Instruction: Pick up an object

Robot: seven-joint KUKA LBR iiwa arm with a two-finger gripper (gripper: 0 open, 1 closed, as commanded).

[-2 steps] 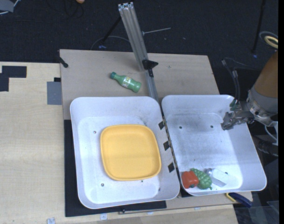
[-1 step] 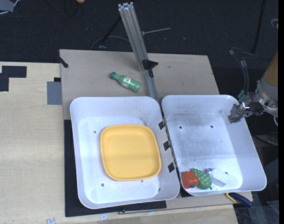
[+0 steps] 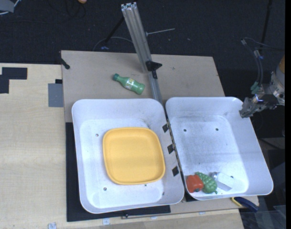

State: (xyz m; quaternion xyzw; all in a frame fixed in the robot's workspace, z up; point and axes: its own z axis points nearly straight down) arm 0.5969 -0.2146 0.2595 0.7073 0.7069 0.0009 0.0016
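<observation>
Pincer (image 3: 248, 108) at right bin's (image 3: 253, 142) far-right rim, grip unclear, prob. empty; yellow plate (image 3: 133, 155) in left bin (image 3: 88, 128).

Robot lab: bench (image 3: 193, 75), white bins (image 3: 88, 113).

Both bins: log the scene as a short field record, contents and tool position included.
left bin: yellow plate, lying flat near the middle
right bin: red and green toys plus a small pale item in the near corner
outside bins: green bottle lying on its side on the board behind the left bin
tool: over the right bin's far right rim, nothing seen held
task state: no object picked up yet
</observation>
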